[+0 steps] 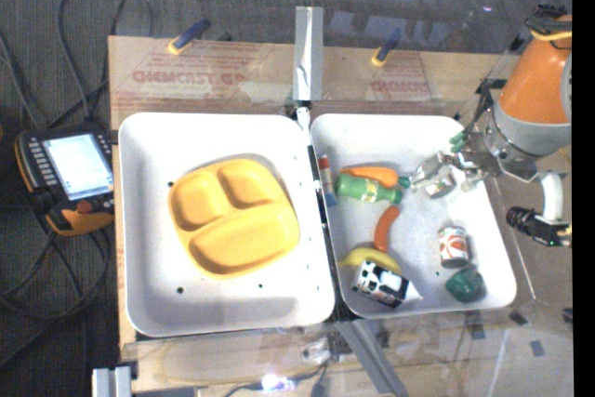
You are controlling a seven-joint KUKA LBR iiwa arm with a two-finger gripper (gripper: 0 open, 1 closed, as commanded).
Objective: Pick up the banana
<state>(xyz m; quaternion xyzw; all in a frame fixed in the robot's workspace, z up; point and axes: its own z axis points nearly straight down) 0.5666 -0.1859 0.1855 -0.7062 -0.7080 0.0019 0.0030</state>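
A curved yellow banana (369, 257) lies near the front of the right-hand shallow white bin (493, 293), its long axis running roughly left to right across the view and arching upward in the middle, one end toward the bin's left wall, the other toward its centre. A black-and-white patterned box (381, 284) sits just in front of the banana, touching or overlapping its lower edge. An orange carrot-shaped piece (386, 226) stands just behind it, tilted. Farther back rests a green plastic bottle (365, 189) lying on its side, with another orange piece (372, 173) against it. A small red-and-white can (454, 245) and a dark green lump (464, 284) occupy the bin's right front corner. The hand (444, 176) hangs over the bin's back right area, well apart from the banana, gripping nothing visible; how wide it stands cannot be told. A yellow divided plastic tray (234, 215) fills the left white bin (139, 228) on the counter (130, 79).
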